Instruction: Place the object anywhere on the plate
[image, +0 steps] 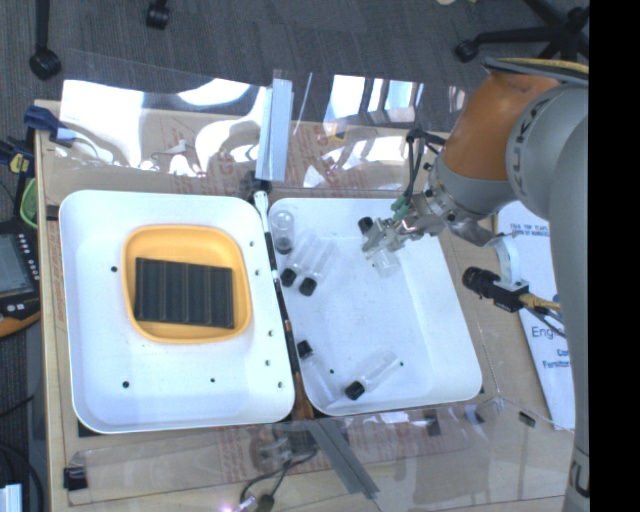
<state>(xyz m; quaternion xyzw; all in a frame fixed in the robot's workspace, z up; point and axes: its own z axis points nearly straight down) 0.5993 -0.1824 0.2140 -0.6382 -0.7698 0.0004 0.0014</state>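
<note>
Yellow is the plate (186, 243), and it lies in the left bin (90, 330) with a dark ribbed insert (185, 292) in its middle. The right bin (440, 350) holds several clear vials with black caps: one pair near the upper left corner (300, 262), one vial near the front edge (370, 375), and a loose black cap (304, 350) beside the dividing wall. The gripper (385, 240) hangs low over the upper part of the right bin, where a clear vial (383, 262) seems to lie just under it. I cannot tell if this vial is between the fingers or only below them, and I cannot tell the state of the hand itself.

To my judgement, the step in hand is the pick, not yet the transport, because the arm (520, 120) is well apart from the plate. The next move calls for a sure hold on the vial, then a lift above the bin walls, and a travel to the left until the vial is over the yellow plate.
</note>
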